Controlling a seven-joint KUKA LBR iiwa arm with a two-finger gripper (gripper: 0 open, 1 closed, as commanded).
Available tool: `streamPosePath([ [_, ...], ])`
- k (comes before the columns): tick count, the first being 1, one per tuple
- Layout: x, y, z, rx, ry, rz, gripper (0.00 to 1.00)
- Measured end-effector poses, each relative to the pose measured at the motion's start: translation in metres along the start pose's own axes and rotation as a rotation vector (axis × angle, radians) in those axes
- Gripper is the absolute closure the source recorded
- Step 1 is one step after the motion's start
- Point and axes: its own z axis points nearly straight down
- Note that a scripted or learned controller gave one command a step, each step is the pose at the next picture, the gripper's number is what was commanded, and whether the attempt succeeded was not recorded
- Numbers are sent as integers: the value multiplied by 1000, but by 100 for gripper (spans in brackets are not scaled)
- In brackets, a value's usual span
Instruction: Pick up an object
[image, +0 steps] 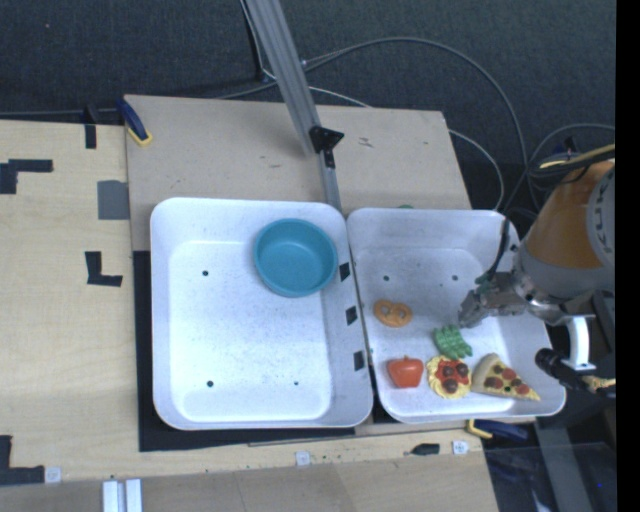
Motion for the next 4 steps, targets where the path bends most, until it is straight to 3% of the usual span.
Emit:
streamPosePath([
  [2, 3, 10, -113, -5, -1, 1, 100],
  [3, 3, 10, -119, -1, 0, 1, 100],
  [4, 43, 24, -120, -1, 1, -3, 100],
])
